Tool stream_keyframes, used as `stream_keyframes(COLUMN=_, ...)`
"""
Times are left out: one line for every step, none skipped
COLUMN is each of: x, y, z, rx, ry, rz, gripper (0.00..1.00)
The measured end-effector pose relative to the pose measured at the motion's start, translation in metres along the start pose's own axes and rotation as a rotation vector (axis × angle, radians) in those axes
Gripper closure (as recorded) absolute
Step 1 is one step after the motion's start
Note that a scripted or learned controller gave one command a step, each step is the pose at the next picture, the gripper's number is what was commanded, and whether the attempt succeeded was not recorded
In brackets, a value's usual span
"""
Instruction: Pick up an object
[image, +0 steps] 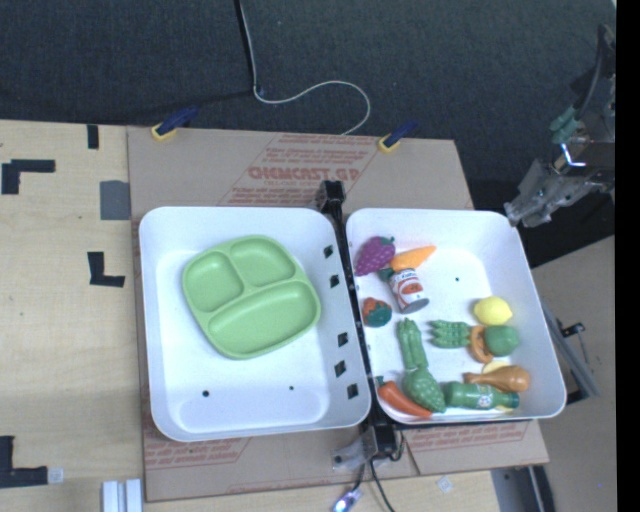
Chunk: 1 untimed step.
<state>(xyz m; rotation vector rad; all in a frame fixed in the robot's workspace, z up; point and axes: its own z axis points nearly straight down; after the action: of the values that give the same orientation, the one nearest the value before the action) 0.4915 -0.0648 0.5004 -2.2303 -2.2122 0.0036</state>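
red print on cardboard sheet (300, 170), upside down, not legible

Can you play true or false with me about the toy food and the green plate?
1. The green plate sits in the left bin. True.
2. The purple grapes are on the plate. False: they lie in the right bin.
3. The lemon is in the right bin. True.
4. The hand is grabbing the can. False: it is outside the bins, past the right bin's far corner.
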Motion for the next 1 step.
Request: stream_keyframes(x=0.0215, y=-0.0082, z=0.0105, rx=0.0, ry=0.001, rz=-0.01, gripper=1.0)
